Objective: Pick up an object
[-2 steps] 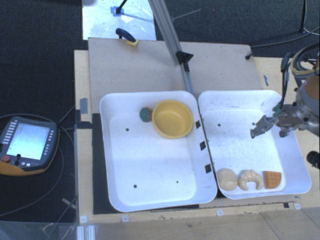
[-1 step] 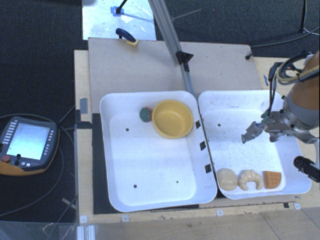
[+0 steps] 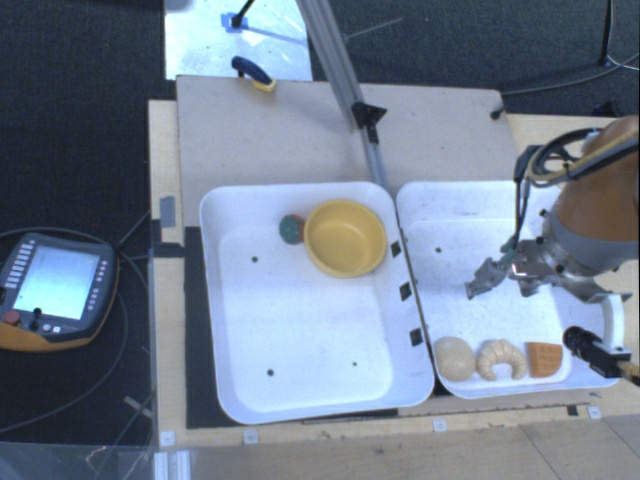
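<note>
The gripper (image 3: 482, 282) hangs over the middle of the right bin (image 3: 440, 208), its dark fingers pointing toward the left of the view; nothing lies between them, and whether they stand apart or closed I cannot tell at this size. The likeliest things to pick lie in a row along that bin's near wall: a pale round bun (image 3: 453, 358), a ridged croissant (image 3: 502, 359) just beside it, and an orange wedge (image 3: 544, 359) at the end, all well below the fingertips. They look like toy foods, probably light and somewhat rounded; the bun may roll or squirt out of a pinch, so a grip across its widest part seems wise; the croissant offers a narrower middle. In the left bin (image 3: 230, 368) a yellow bowl (image 3: 345, 238) sits upright with a small green ball (image 3: 291, 229) touching its rim; the bowl would want a rim grasp.
</note>
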Motion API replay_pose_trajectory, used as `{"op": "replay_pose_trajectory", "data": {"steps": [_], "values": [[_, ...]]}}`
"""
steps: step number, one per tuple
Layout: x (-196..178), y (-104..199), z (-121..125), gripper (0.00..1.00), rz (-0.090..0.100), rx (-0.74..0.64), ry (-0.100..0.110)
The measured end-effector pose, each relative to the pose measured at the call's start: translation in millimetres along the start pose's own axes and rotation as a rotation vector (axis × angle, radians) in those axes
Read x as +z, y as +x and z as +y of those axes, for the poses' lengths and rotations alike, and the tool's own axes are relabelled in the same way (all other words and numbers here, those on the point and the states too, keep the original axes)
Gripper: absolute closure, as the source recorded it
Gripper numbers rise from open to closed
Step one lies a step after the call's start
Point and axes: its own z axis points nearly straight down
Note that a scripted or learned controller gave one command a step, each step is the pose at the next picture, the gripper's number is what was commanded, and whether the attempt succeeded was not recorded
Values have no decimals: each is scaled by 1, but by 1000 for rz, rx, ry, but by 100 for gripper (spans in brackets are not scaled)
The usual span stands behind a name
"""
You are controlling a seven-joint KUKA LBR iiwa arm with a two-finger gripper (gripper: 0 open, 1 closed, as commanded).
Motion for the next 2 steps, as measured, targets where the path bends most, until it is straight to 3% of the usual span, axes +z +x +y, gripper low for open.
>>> {"op": "replay_pose_trajectory", "data": {"steps": [1, 2], "values": [[58, 1, 7, 0, 0, 0, 2], [45, 1, 9, 100, 0, 0, -4]]}}
